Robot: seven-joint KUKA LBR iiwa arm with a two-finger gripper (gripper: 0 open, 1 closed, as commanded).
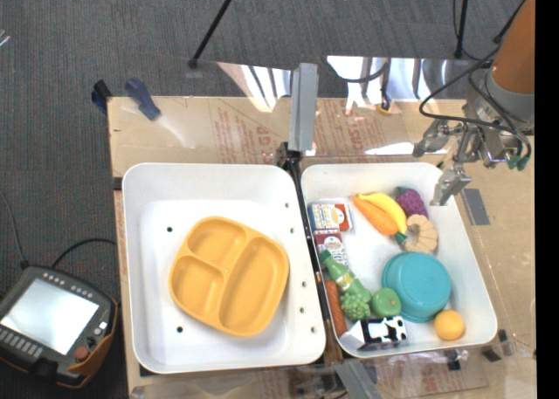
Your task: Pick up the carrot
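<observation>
Orange tapered carrot (334,306) — smooth, bin-edge (316,301)

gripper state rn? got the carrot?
Gripper: above the right bin's far right corner, nothing between its fingers; open or shut cannot be told. Carrot lies in the bin.

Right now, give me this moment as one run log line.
gripper: above right bin far right corner, holding nothing | carrot: lying at right bin's left wall beside broccoli | step: not yet grasped

The brown bench (218,135) carries two white bins side by side; the right bin (482,288) sits just below the gripper (450,181); the left bin (144,240) lies farther away.
</observation>
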